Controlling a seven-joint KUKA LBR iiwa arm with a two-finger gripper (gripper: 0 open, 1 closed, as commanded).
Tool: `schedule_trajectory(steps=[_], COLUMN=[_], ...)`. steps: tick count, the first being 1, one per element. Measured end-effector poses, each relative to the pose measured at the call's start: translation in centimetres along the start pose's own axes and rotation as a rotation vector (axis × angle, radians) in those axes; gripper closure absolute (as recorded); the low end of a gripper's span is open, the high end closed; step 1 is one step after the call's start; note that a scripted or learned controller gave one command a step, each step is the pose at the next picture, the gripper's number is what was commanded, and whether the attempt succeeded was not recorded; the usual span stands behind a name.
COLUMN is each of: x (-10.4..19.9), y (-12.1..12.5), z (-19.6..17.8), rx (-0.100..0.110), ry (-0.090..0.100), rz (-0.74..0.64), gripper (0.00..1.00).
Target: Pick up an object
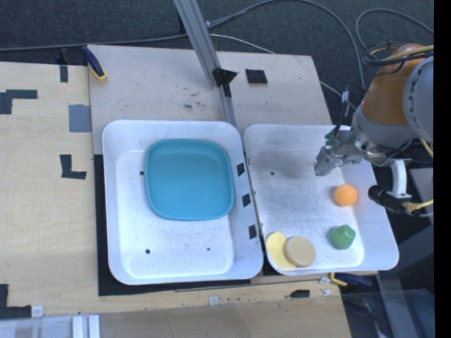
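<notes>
- The left bin (123, 189) holds a square teal plate (189, 179), lying flat toward the bin's upper part.
- A slanted metal bar (204, 44) runs down from the top edge to the seam between the two bins.
- In the right bin (282, 167), at the near edge, a tan round disc (300, 251) lies partly over a yellow flat piece (275, 248).
- The gripper (324, 164) hangs over the right bin's upper middle, above bare, speckled floor; nothing shows between its fingers, and whether they are spread or closed I cannot tell.
- An orange ball (345, 195) sits just below and right of the gripper, apart from it.
- A green object (342, 236) lies below the ball, right of the disc.
</notes>
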State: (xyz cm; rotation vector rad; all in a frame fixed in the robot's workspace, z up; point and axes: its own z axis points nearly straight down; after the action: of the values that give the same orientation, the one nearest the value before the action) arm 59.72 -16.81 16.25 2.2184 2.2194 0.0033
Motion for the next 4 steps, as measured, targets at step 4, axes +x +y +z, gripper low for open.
schedule_trajectory(steps=[4], x=[10.4], y=[0.9], z=[-8.2], rx=[0.004], ry=[0.002], rz=[-0.005], gripper=[1.0])
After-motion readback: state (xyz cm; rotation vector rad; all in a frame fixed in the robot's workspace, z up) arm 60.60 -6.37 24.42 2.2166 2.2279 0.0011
